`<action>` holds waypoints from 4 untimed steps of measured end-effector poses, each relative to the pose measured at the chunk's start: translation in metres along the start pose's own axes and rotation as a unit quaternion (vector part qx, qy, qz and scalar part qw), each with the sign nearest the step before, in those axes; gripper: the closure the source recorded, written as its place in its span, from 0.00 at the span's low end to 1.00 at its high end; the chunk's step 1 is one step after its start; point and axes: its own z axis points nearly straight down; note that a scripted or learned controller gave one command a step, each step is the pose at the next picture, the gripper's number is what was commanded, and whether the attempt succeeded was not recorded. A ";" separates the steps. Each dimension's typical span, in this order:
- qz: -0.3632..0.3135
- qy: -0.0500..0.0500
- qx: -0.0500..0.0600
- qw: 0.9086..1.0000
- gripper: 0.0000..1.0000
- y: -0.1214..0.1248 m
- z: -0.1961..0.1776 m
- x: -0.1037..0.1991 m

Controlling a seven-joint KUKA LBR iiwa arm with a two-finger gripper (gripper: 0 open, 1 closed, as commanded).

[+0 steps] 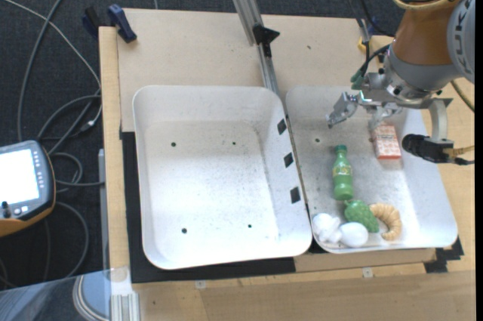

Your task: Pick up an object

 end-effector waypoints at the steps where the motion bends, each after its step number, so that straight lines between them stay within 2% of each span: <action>1: 0.000 0.000 -0.003 1.000 0.00 0.001 -0.003 0.000; 3: 0.001 0.000 0.000 1.000 0.00 -0.003 0.110 0.009; 4: 0.000 0.000 -0.004 1.000 1.00 -0.001 0.096 0.009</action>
